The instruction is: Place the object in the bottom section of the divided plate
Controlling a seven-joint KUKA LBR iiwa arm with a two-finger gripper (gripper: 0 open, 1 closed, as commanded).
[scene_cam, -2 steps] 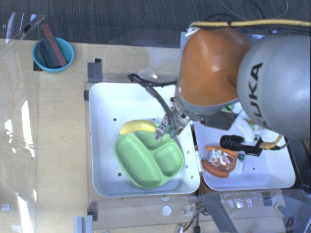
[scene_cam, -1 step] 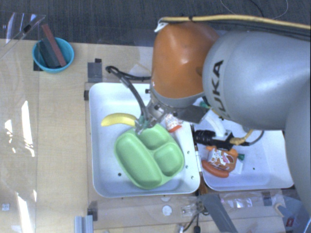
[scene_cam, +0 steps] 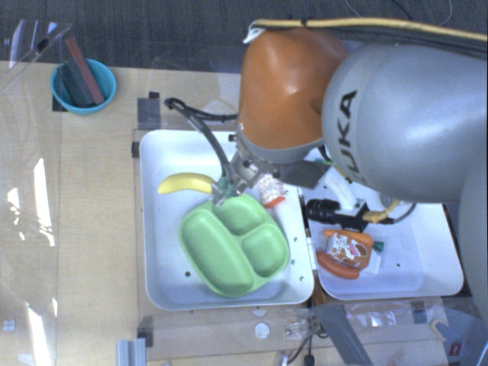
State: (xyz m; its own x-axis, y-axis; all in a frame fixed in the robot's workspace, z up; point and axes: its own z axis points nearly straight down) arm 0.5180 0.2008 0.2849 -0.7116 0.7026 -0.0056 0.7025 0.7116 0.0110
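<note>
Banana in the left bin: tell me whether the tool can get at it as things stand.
Probably yes. The banana lies bare on the left bin floor beside the green divided plate, nothing on it, and the tool hangs just to its right.

Robotics lab setting: KUKA-branded industrial arm (scene_cam: 396, 105) over a pale wooden bench (scene_cam: 76, 227) with two white bins (scene_cam: 156, 280), toy food, loose cables (scene_cam: 396, 2), dark carpet floor (scene_cam: 152, 14).

Two white bins (scene_cam: 164, 280) (scene_cam: 427, 280) sitting side by side. One green plate (scene_cam: 232, 246), one banana (scene_cam: 185, 183), one blue cup (scene_cam: 84, 86), one arm (scene_cam: 381, 105). Small packets showing: two (scene_cam: 271, 191) (scene_cam: 349, 250).
</note>
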